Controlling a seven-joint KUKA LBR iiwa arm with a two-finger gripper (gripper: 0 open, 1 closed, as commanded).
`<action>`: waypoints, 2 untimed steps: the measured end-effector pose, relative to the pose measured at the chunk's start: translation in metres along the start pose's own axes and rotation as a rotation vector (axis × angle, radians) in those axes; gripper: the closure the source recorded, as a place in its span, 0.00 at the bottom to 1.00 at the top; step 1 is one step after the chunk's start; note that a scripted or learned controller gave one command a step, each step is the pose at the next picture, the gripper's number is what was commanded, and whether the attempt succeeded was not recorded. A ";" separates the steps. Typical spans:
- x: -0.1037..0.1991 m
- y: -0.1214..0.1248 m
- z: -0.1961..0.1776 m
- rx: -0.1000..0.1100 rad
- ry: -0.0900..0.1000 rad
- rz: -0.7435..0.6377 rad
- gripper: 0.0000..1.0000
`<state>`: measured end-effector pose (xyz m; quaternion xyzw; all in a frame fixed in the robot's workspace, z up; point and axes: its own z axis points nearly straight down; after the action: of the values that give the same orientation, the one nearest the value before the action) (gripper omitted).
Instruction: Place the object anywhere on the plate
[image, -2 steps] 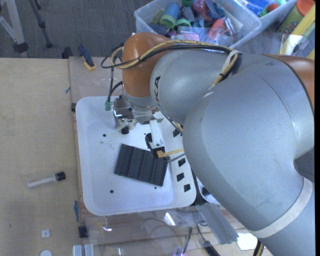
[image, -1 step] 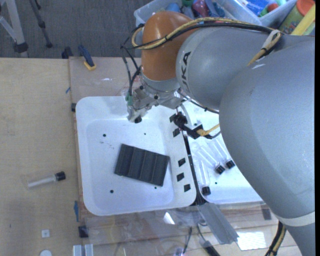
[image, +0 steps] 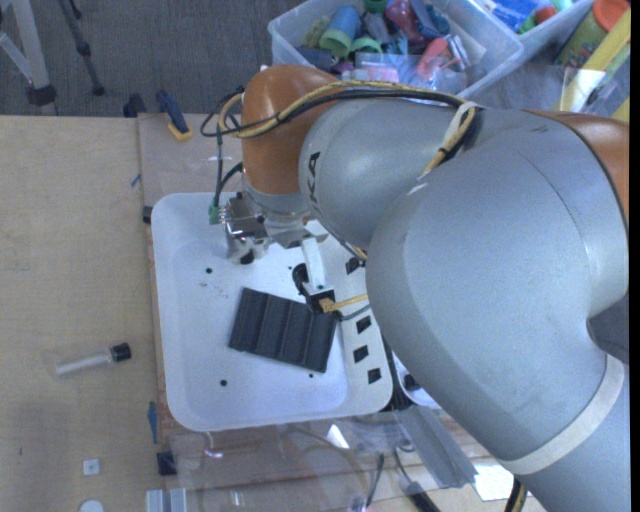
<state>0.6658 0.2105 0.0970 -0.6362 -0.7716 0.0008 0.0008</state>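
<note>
A black ribbed rectangular slab (image: 283, 328) lies flat on the floor of the shallow white bin (image: 185, 300), a little right of its middle. My gripper (image: 244, 246) hangs from the orange-banded wrist over the bin's far part. It is above and to the left of the slab, a short way from the slab's upper left corner. Nothing shows in its grasp. The grey arm hides the bin's right side and whatever lies beyond it.
A clear tube with a black cap (image: 92, 360) lies on the wooden bench left of the bin. A clear tub of colourful toys (image: 395, 40) stands at the back. A blue clip (image: 176, 116) sits by the bench's far edge.
</note>
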 end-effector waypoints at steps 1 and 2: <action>-0.007 0.000 -0.062 -0.007 -0.001 -0.546 1.00; 0.019 -0.042 0.009 -0.010 0.000 -0.494 1.00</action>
<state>0.6210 0.2213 0.0878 -0.4284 -0.9036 -0.0031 -0.0021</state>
